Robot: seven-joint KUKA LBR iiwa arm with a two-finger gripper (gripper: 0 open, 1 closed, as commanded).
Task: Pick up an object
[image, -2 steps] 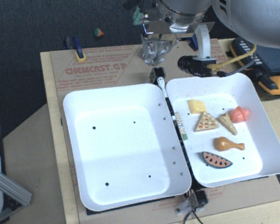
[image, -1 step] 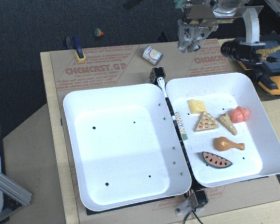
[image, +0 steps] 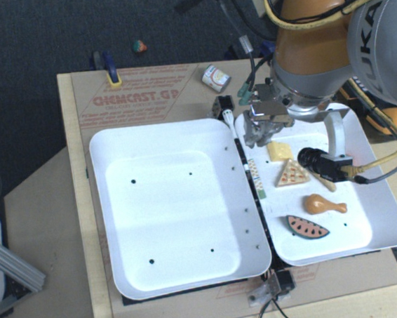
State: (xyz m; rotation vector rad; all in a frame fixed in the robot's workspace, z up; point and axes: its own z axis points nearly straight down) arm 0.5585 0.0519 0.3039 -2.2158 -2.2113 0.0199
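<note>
My gripper [image: 256,136] hangs over the back left corner of the right bin [image: 385,223], close to the divider between the bins. Just right of it lies a pale yellow cheese block [image: 279,151]. In front of that sits a triangular waffle piece [image: 292,174]. Nearer the front lie a tan chicken drumstick [image: 322,205] and a watermelon slice [image: 307,227]. I see nothing held in the gripper.
The left bin [image: 98,152] stands beside the right one, sharing a middle edge. On the bench behind the bins are a small white and yellow box [image: 215,78] and a yellow clamp [image: 113,77]. The arm's grey and orange body fills the upper right.
</note>
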